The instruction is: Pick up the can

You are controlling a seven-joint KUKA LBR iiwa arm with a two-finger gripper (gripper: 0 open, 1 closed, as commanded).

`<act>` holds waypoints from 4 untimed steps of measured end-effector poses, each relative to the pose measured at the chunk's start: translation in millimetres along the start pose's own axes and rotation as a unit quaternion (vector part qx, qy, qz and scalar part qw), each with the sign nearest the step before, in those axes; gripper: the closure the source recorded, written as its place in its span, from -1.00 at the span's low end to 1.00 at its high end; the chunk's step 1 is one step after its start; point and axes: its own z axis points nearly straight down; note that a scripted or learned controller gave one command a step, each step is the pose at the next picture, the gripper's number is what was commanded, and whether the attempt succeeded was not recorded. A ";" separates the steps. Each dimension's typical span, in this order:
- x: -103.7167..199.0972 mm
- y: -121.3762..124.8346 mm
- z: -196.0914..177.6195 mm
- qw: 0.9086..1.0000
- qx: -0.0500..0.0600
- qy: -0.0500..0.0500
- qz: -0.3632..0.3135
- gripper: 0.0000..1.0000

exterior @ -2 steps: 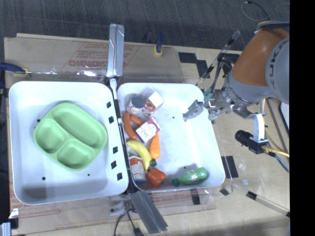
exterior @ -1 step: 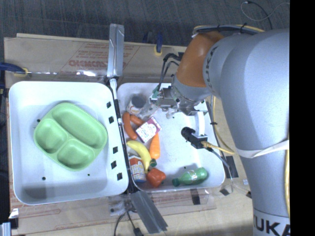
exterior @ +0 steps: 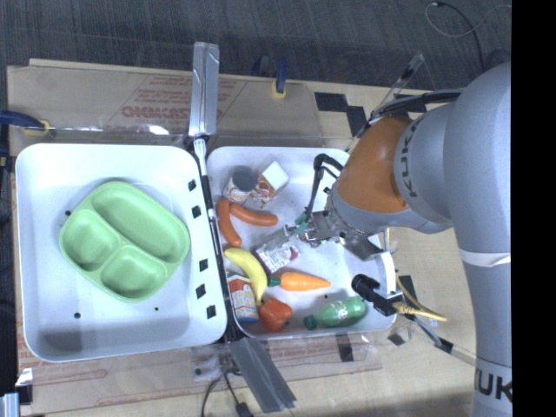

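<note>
The can (exterior: 241,185) lies on its side in the far left corner of the right bin (exterior: 300,157), its dark grey end facing up, next to a small white carton (exterior: 274,176). My gripper (exterior: 305,227) hangs over the middle of that bin, to the right of the can and clearly apart from it. It is just above a crumpled silver packet (exterior: 278,254). The orange wrist band (exterior: 373,176) and the grey arm hide the bin's right side.
Around the gripper lie a red sausage (exterior: 253,215), a banana (exterior: 248,268), a carrot (exterior: 302,280), a green bottle (exterior: 337,313), a red pepper (exterior: 274,314) and a small labelled jar (exterior: 243,298). The left bin (exterior: 35,233) holds a green divided plate (exterior: 124,239).
</note>
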 end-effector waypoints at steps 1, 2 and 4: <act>24.8 -20.4 0.0 0.992 -0.002 -0.002 -0.122 -1.00; -40.9 -61.2 -155.7 0.987 0.003 -0.001 -0.160 -1.00; 19.9 49.5 6.5 0.968 0.004 0.001 -0.251 -1.00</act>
